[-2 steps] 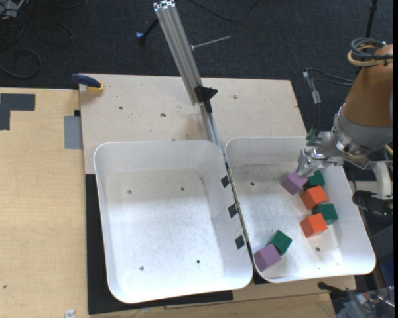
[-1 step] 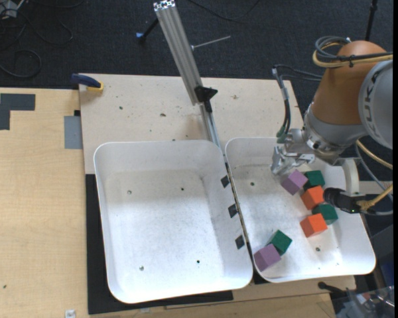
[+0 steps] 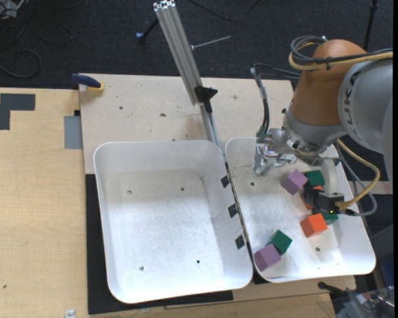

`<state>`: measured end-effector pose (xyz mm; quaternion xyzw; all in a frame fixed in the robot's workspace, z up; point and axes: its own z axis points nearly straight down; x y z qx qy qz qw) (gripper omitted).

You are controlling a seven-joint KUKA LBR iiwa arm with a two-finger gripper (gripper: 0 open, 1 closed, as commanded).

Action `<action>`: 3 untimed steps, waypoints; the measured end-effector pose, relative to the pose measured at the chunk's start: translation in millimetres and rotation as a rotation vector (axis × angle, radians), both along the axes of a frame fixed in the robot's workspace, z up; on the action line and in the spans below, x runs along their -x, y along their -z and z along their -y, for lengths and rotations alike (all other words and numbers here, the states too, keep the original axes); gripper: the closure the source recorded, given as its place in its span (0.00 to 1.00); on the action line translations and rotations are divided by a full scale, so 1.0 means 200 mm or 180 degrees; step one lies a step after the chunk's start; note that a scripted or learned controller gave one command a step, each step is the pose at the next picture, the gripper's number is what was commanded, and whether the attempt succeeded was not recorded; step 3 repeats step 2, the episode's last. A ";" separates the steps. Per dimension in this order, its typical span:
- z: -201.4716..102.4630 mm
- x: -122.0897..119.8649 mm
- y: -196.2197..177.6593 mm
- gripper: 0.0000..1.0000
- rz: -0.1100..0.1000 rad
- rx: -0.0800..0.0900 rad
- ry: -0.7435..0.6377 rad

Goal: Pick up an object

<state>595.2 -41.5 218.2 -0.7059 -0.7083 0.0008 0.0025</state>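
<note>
Claw (image 3: 265, 164) beside purple block (image 3: 294, 181)

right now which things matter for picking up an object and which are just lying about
Belong to the job:
- metal two-finger gripper, over the right white bin
- purple block
- green block
- orange cube
- second green block
- second purple block

Just lying about:
- left white bin
- slanted aluminium bar
- blue and yellow clamp
</note>
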 end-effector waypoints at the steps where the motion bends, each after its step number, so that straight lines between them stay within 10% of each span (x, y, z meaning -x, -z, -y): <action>1: -0.24 -0.02 0.04 1.00 -0.0004 0.0002 0.0000; 3: -0.47 -0.06 0.05 1.00 0.0006 0.0004 -0.0002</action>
